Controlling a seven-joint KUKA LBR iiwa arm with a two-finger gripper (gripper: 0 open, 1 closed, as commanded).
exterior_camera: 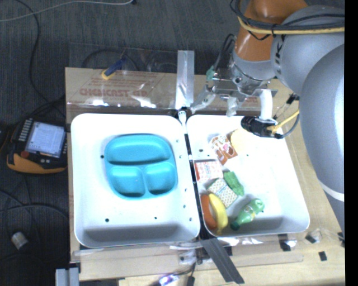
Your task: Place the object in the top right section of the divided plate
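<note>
Wooden bench, two white bins side by side, touching

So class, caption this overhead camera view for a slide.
Grey arm's gripper hovers above the right white bin of toy food; blue divided plastic plate waits in left bin.

Dark carpet floor, trailing cables, wooden bench

KUKA iiwa arm: smooth, rounded light-grey casing with an orange band above the wrist and a silver metal flange beneath it. Black cables loop round the band, a yellow cable runs alongside a black fitting by the wrist, and a small green connector sits on the flange. The gripper comprises pale metal parts.
</note>
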